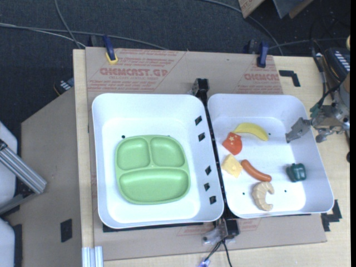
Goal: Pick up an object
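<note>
The right bin [311, 202] holds several toy foods. A yellow banana [251, 130] lies near the back, with a red piece [233, 143] just left of it. Below those are a pale yellow wedge [232, 166], an orange-red sausage [256, 171] and a beige curled piece [263, 196]. A dark green item [296, 172] sits near the right wall. My gripper [308, 132] hovers over the bin's right rim, above the green item and right of the banana. Its fingers [296, 130] stand open with nothing between them.
A light green divided plate [152, 168] lies in the left bin [105, 121]. A black divider with clips [207, 154] separates the two bins. Cables and equipment [334, 65] crowd the bench's right edge. Blue clamps [110, 49] hold the cardboard at the back.
</note>
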You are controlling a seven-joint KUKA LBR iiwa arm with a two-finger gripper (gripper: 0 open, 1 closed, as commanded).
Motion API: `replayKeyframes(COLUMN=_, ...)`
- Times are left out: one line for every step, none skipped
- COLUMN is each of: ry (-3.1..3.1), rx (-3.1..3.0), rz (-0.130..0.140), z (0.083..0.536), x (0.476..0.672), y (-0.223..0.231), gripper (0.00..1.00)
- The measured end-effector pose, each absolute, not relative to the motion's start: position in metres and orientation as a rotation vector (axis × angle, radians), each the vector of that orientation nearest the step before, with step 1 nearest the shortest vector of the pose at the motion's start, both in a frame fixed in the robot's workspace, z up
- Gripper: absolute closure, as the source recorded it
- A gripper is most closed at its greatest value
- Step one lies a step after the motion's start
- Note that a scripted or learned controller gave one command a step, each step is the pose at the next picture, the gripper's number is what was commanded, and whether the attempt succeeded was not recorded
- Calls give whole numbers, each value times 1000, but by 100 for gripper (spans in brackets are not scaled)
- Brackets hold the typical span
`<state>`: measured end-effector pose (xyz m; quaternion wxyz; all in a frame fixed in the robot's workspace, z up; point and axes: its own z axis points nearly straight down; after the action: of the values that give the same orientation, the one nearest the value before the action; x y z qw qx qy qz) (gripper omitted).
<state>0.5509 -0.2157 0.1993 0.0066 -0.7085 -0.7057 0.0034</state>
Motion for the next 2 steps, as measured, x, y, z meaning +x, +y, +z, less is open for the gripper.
replayKeyframes(ry=-2221, rx=-2221, rz=0, z=207, x=554, y=-215, gripper=0)
replayKeyframes(ry=-2218, rx=-2216, rz=3, z=145, x=559, y=-214, gripper=0)
